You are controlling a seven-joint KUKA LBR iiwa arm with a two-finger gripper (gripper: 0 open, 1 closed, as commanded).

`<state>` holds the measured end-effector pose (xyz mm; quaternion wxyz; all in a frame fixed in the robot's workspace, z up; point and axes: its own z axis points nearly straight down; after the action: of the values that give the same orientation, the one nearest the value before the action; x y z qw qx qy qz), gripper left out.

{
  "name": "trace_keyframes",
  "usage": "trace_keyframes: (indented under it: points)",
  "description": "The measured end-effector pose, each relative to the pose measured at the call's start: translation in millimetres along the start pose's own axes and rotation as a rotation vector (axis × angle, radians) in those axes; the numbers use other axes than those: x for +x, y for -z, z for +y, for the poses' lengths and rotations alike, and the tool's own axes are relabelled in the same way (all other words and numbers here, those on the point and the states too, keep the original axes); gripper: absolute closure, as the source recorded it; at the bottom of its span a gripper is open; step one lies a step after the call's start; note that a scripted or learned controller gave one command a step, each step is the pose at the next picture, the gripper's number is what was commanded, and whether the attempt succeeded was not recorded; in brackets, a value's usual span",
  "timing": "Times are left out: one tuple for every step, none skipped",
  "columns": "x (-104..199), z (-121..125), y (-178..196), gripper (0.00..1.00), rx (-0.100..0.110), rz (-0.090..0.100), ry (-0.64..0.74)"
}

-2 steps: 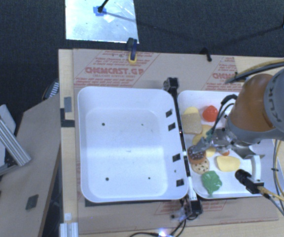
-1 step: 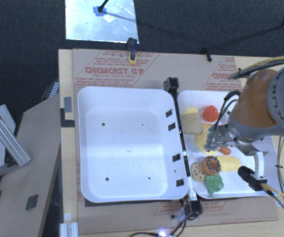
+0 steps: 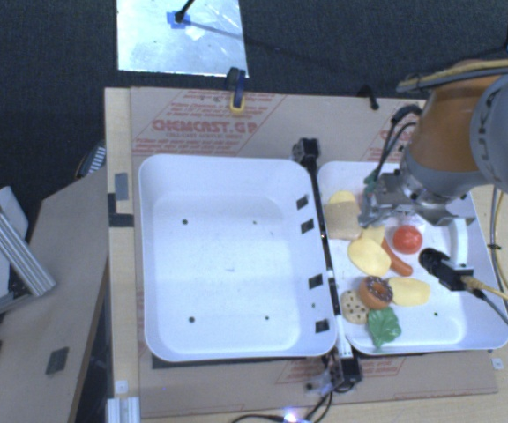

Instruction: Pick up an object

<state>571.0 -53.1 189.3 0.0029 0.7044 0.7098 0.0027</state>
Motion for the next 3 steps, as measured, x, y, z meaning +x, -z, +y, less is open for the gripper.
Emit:
trace_keyframes:
  points:
    - [84.5, 69.8, 131.8, 1.0, -0.009, 0.002, 0.004]
    - [172.7, 68.4, 245.7, 1.0, -0.003, 0.004, 0.003]
    - [207.1, 96.2, 333.1, 1.0, -0.002, 0.002, -0.002]
